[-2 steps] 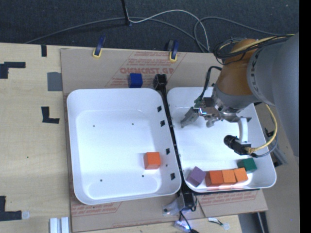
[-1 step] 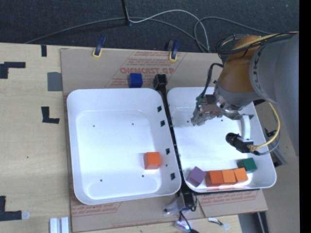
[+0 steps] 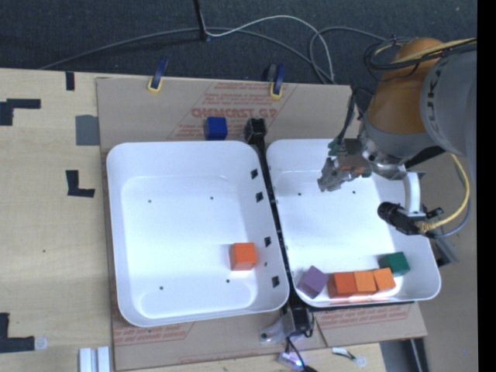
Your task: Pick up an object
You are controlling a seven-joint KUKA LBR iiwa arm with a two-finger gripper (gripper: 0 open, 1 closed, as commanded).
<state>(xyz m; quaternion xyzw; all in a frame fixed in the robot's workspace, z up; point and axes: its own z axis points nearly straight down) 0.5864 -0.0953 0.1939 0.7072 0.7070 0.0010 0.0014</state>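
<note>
In the camera view, the hand (image 3: 335, 178) is poised over the far part of the right bin (image 3: 310, 208), well apart from every block; nothing is seen between its fingers, and how far they are parted cannot be told. Candidates are lined along that bin's near wall: a purple block (image 3: 312, 281), three orange blocks (image 3: 361, 283) touching in a row, and a green block (image 3: 397, 263). An orange cube (image 3: 243, 256) sits alone in the left bin (image 3: 155, 208), probably the easiest grasp.
</note>
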